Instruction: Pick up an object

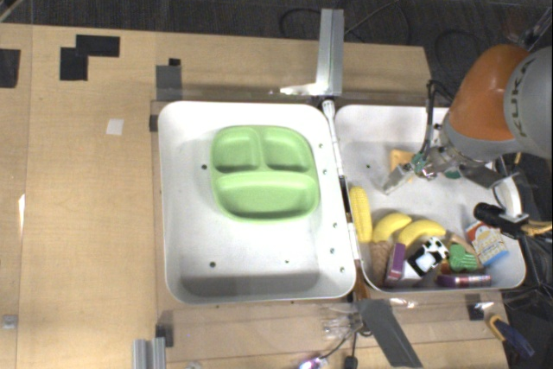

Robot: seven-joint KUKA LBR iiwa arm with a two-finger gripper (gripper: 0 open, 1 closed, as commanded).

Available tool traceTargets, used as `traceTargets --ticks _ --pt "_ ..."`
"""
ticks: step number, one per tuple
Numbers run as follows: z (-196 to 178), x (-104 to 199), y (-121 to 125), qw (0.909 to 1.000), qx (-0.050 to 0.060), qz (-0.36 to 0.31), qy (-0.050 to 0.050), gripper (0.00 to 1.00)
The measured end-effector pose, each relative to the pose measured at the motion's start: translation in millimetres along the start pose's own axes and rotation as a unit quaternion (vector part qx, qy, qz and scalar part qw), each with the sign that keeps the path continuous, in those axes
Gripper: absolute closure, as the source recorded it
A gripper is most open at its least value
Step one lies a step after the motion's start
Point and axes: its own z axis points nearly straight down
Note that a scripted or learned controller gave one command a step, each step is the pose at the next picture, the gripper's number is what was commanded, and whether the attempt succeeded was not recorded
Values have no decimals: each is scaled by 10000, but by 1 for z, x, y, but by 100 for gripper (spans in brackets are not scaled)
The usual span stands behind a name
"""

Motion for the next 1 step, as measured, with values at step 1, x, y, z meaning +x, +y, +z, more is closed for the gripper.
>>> traceTargets --ticks 1 --pt "2 -16 37 9958 10 914 2 0"
